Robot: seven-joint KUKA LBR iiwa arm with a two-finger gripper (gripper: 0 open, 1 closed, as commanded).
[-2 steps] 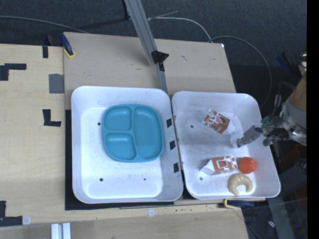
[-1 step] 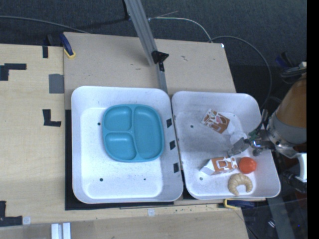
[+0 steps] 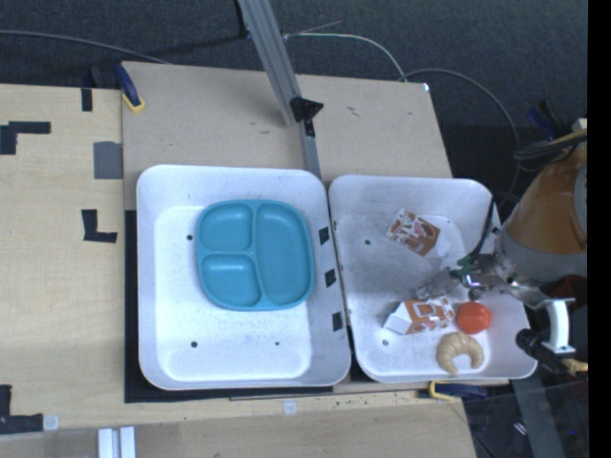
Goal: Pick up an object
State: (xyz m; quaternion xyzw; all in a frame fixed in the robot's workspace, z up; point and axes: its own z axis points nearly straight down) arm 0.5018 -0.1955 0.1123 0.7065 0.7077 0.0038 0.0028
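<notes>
Arm point(image 3: 549, 218): enters from 3 o'clock, grey with its orange band over the right bin's right rim.
Gripper point(image 3: 466, 277): low inside the right bin, near its right wall, above the tomato; how it stands, wide or narrow, I cannot tell, and nothing shows clearly in it.
Right bin point(image 3: 368, 208): white, holds four things.
Tomato point(image 3: 474, 317): red, at 5 o'clock in the right bin, just below the gripper.
Croissant point(image 3: 461, 351): tan, just below the tomato, near the front rim.
Lower packet point(image 3: 419, 316): white and orange, just left of the tomato, at 6 o'clock in the bin.
Upper packet point(image 3: 415, 232): same colours, at 1 o'clock in the bin, apart from the rest.
Left bin point(image 3: 167, 284): white, beside the right bin, touching it.
Plate point(image 3: 255, 255): blue, three compartments, in the left bin toward 12 o'clock.
</notes>
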